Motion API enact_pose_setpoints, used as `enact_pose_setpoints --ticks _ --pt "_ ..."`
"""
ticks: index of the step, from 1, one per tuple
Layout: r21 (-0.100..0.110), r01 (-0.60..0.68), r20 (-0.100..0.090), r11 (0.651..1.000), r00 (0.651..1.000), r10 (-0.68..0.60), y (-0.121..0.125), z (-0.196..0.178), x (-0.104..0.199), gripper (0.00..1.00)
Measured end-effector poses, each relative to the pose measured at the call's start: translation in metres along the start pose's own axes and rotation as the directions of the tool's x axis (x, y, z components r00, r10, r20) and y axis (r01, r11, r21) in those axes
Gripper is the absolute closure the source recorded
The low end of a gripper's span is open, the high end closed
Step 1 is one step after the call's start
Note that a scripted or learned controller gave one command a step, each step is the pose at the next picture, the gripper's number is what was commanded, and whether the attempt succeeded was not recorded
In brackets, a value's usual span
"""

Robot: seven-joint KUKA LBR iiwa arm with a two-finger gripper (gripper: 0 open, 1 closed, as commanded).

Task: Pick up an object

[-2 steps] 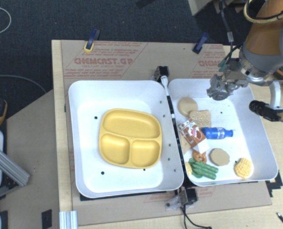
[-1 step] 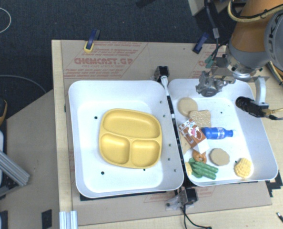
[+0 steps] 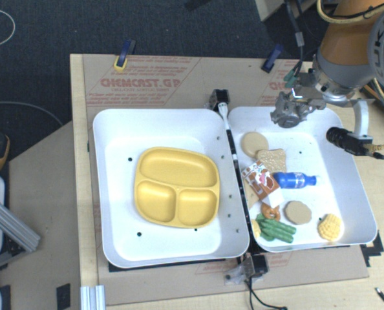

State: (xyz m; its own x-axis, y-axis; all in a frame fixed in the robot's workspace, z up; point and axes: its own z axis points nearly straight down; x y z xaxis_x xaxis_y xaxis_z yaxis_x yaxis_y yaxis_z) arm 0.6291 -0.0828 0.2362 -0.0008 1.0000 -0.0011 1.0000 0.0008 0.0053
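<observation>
Gripper point(image 3: 289, 116) poised at the right bin's point(image 3: 355, 173) far edge, its opening not discernible; nothing is seen grasped, and the bottle point(image 3: 294, 180) and other food items remain to be picked mid-bin.

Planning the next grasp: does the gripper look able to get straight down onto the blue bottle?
Probably yes. The bottle lies on its side mid-bin with nothing on top; the snack packet touches its cap end. The gripper hovers over the bin's far edge.
</observation>
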Motion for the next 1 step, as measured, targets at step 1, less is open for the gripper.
enact_pose_setpoints --ticks 1 --pt "0.009 -0.002 -0.002 1.000 1.000 0.002 -0.0115 0.0066 0.0020 1.00"
